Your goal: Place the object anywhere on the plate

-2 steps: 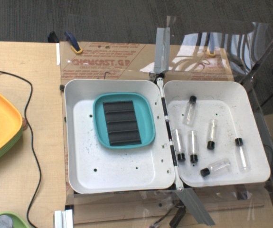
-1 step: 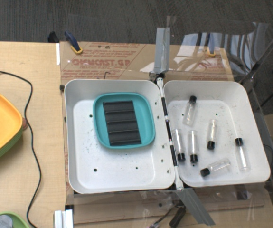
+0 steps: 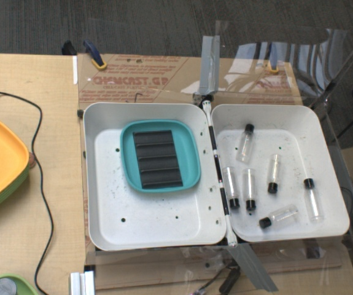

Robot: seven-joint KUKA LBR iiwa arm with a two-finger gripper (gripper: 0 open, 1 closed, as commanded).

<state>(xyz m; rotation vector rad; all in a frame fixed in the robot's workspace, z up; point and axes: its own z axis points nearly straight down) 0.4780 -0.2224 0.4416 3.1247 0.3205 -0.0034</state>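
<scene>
Vials (image 3: 249,190) lay scattered in the right bin (image 3: 323,140), well apart from the teal plate (image 3: 190,158) in the left bin (image 3: 102,183). Claw state: cannot tell. Risk: clear round tubes likely roll or slip, and the two beside the divider crowd a grasp.

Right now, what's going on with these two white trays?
Nothing is being handled at this moment. The left bin holds a teal plate with a dark ridged insert. The right bin holds six small clear tubes with black caps, lying loose and scattered. The job is to put one on the plate, and none lies there yet.
</scene>
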